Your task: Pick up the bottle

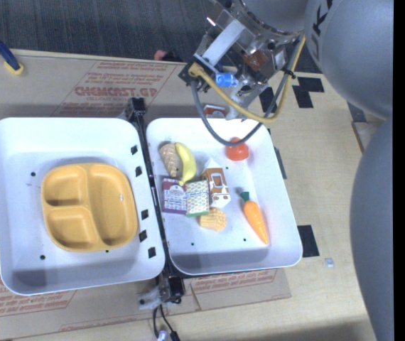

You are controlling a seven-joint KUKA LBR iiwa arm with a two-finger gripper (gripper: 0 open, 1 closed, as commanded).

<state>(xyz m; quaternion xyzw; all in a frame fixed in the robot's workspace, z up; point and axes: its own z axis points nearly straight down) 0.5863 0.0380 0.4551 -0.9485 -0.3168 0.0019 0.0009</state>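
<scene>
While nothing here reads cleanly as a bottle, my best guess is the small brown-and-white piece, the bottle [217, 184], mid right bin [282, 212]. It's packed in, touching the green carton [197, 198] on its left, with the yellow waffle piece [214, 221] just below and the banana [185, 160] near its upper left. The carrot [255, 218] sits beside it on the right, apart. The bottle's long axis looks to run roughly far-to-near in the view, though it's too small to be sure.

The tool [232, 84] hangs over the desk [330, 212] just past the bin's far rim, well apart from the bottle. From the tool, the bottle lies toward the near side and slightly left. I can't tell the tool's opening, and I see nothing clearly held in it.

Judgement: the approach isn't started, and the crowding on the left is the risk.
</scene>
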